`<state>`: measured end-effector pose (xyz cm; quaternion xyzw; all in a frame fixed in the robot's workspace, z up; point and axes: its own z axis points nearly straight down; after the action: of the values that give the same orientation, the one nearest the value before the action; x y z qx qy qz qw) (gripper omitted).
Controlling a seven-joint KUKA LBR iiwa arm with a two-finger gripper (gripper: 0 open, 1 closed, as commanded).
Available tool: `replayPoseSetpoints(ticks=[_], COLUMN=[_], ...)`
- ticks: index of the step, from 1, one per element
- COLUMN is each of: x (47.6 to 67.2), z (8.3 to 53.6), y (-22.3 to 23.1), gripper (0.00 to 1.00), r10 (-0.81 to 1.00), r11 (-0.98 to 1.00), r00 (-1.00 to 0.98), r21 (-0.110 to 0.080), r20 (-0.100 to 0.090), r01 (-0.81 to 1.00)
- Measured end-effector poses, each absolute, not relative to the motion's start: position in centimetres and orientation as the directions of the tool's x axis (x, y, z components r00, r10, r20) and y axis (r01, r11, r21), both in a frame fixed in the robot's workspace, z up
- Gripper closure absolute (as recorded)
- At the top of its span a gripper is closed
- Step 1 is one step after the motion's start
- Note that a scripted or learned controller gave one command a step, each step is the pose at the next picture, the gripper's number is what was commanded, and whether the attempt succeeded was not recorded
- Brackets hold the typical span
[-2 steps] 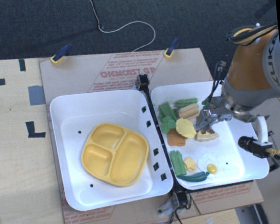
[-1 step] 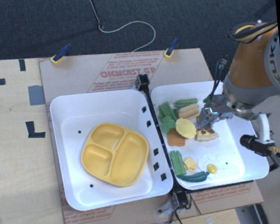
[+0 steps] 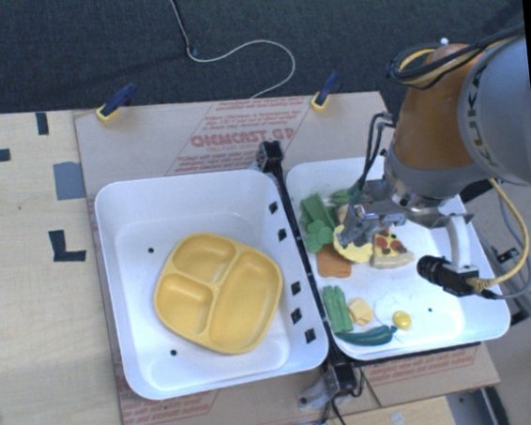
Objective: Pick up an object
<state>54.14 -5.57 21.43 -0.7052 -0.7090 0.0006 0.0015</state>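
My gripper (image 3: 354,231) hangs low over the upper middle of the right bin (image 3: 466,322), right above a pile of toy food. Under and beside it lie a pizza slice (image 3: 389,249), a yellow piece (image 3: 361,249), an orange-brown piece (image 3: 332,263) and green leafy pieces (image 3: 316,218). Nearer the front of the bin lie a green ridged piece (image 3: 335,305), a pale yellow cube (image 3: 360,313), a small yellow ball (image 3: 401,319) and a dark green pepper-like piece (image 3: 368,336). I see nothing clearly between the fingers.
The left bin (image 3: 119,208) holds a yellow divided plate (image 3: 219,292). A black divider rail (image 3: 289,242) runs between the two bins. The arm's grey and orange body (image 3: 446,131) covers the right bin's far right corner.
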Motion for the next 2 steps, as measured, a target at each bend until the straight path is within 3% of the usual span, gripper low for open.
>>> replayPoseSetpoints(ticks=[2], x=[55.4], z=[22.2], y=[2.5], gripper=[1.00], r10=[1.000], r11=[0.005], r00=[-0.005], r21=[-0.002], r20=[0.001], r01=[1.000])
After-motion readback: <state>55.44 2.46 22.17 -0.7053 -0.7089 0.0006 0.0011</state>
